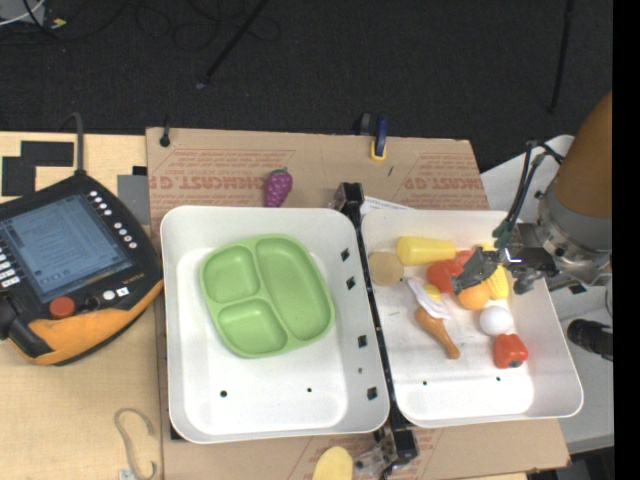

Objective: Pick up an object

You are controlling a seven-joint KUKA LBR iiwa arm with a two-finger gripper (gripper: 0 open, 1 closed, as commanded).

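The right bin (470, 393) holds several toy foods. At the back lie a yellow piece (425, 249) and a beige round piece (384, 266). In the middle are a red piece (445, 273) and a yellow-orange piece (492, 290). Nearer the front lie a white egg (495, 319), a small red pepper (510, 349) and an orange carrot-like piece (437, 330). My gripper (482, 270) reaches in from the right and sits low over the red and yellow-orange pieces, hiding part of them. I cannot make out any object held in it.
The left bin (200, 388) holds a green divided plate (267, 295). Purple grapes (277, 187) lie on the cardboard behind the bins, and a yellow toy (333, 462) lies in front. A teach pendant (70, 258) rests at the far left.
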